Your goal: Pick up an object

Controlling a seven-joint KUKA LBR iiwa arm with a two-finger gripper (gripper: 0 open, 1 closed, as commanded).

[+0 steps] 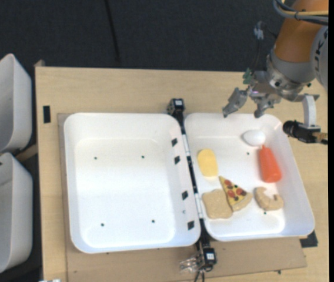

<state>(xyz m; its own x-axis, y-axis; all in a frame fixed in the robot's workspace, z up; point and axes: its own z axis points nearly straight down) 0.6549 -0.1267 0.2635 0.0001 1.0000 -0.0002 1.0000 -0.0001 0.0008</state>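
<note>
White egg (253, 137), smooth, glossy, in right bin (296, 216) near far rim | orange carrot (269, 164) just beside it | pincer (246, 108) spread open, empty, above far rim

Arm (301, 34) cut off top right

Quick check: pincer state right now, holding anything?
Pincer: open, holding nothing, poised above the far edge of the right bin.
</note>
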